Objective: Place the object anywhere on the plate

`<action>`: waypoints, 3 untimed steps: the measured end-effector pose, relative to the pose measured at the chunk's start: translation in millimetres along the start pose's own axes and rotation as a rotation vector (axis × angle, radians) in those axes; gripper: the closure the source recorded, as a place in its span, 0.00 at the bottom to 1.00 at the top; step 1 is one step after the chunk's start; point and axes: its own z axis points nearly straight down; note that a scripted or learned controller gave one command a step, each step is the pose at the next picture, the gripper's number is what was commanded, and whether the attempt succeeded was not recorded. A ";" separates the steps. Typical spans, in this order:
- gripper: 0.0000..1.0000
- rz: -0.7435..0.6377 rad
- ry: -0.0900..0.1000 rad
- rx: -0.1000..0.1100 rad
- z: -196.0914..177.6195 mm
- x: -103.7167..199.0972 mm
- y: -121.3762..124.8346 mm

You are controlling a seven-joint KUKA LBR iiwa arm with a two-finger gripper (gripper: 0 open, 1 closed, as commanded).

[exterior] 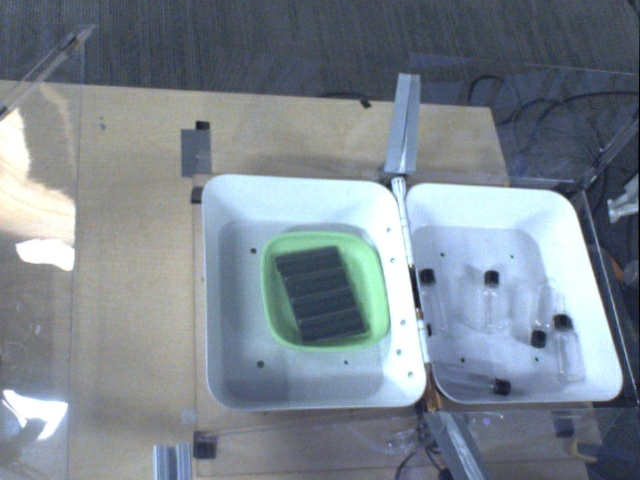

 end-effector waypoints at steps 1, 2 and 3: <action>0.00 0.124 -0.001 0.001 -17.1 -4.0 -7.5; 0.00 0.217 -0.001 0.004 -16.8 2.7 -8.5; 0.00 0.308 0.000 0.003 -17.2 1.6 -8.8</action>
